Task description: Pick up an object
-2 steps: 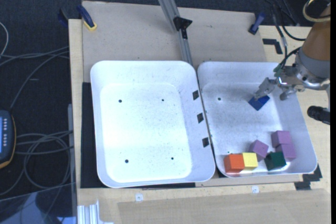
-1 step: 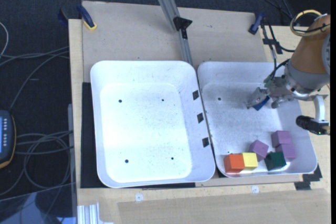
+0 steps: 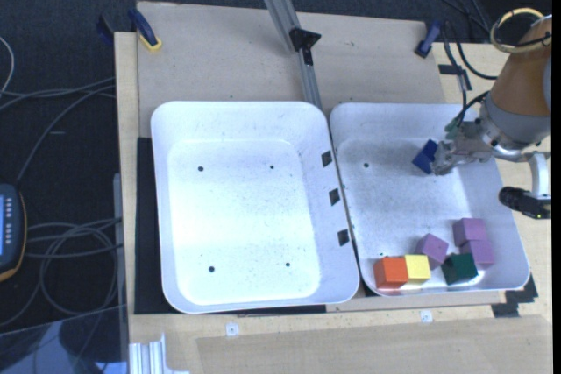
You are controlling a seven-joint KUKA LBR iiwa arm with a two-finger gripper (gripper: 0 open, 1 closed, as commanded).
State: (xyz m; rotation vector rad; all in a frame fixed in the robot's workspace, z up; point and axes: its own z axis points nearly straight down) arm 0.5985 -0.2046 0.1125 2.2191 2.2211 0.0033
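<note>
My gripper (image 3: 444,160) hangs low over the upper middle of the right bin (image 3: 386,188), reaching in from the right under the orange-banded wrist. A small blue block (image 3: 426,157) lies right against the gripper's left side; whether it is gripped or only touched I cannot tell. Along the right bin's near edge sits a cluster of blocks: an orange one (image 3: 391,271), a yellow one (image 3: 417,267), a dark green one (image 3: 458,268) and three purple ones (image 3: 433,245), (image 3: 473,230), (image 3: 481,252).
The left bin (image 3: 166,188) stands beside the right one, with small black clips on the shared rim (image 3: 333,195). A slanted metal pole (image 3: 280,4) rises behind the bins. Cables trail off the bench at left and upper right.
</note>
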